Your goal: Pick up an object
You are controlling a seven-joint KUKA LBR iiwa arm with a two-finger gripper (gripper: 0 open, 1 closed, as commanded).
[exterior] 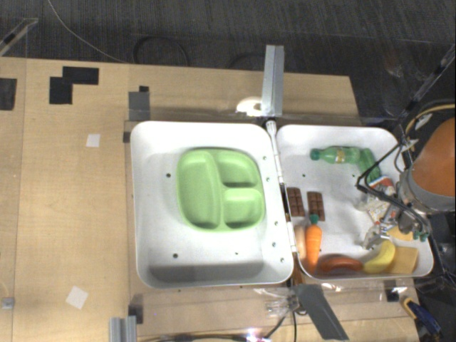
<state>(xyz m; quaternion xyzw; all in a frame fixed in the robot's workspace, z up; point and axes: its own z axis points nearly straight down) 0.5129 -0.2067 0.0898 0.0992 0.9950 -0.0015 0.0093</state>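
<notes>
The hand (376, 235) hangs low in the right bin (335, 137), just above the banana (381, 257) at the bin's near right corner; whether it is apart or together cannot be told. Left of the banana lie a red sausage (338, 264), a carrot (313, 239) and two chocolate bars (305, 205). A green bottle (342, 154) lies by the far wall.
</notes>
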